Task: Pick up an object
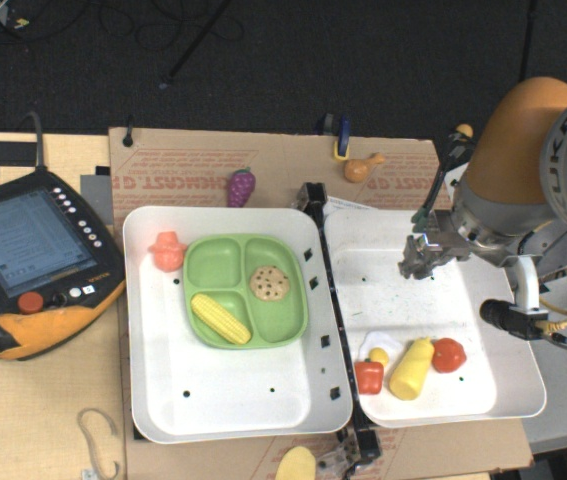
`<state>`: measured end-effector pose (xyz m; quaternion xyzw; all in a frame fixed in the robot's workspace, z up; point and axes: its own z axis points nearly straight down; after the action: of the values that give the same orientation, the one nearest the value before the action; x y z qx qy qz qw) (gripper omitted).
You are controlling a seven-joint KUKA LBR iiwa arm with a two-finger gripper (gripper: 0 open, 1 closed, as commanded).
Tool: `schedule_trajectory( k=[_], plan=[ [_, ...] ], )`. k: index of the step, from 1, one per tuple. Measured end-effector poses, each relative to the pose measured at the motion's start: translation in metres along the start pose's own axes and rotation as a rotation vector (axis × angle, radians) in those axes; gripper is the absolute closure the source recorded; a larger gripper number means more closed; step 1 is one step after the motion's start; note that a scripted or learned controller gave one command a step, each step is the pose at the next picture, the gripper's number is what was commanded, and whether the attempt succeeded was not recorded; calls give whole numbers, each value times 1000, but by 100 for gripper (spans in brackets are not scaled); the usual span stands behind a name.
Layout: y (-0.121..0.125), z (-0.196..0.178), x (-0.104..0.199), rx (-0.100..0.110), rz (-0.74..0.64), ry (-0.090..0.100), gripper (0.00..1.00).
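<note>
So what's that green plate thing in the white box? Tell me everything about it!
The green plate is a light green tray with rounded corners that looks like smooth plastic. Raised ridges split it into three compartments. It lies flat in the left bin, toward the back. A round cookie with dark chips sits in its right compartment, and a yellow corn cob lies slanted across the front one. The back-left compartment holds nothing. A pink toy sits just beside its left corner.

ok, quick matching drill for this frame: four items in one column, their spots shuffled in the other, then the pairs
Items:
1. corn cob
2. cookie
3. yellow bottle
4. grapes

Places:
A. on the cardboard behind the bins
B. right bin, near front
C. green tray, lower-left compartment
D. green tray, upper-right compartment

Pairs: 1-C, 2-D, 3-B, 4-A
</note>
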<state>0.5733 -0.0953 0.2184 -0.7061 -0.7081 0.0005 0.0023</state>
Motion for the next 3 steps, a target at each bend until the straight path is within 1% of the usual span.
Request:
schedule_trajectory(
  k=[1,2,3],
  plan=[
    [-12,-8,61,0,-2,1,100],
    [-13,1,112,1,0,0,100],
    [-8,-13,115,-2,3,-2,100]
  ],
)
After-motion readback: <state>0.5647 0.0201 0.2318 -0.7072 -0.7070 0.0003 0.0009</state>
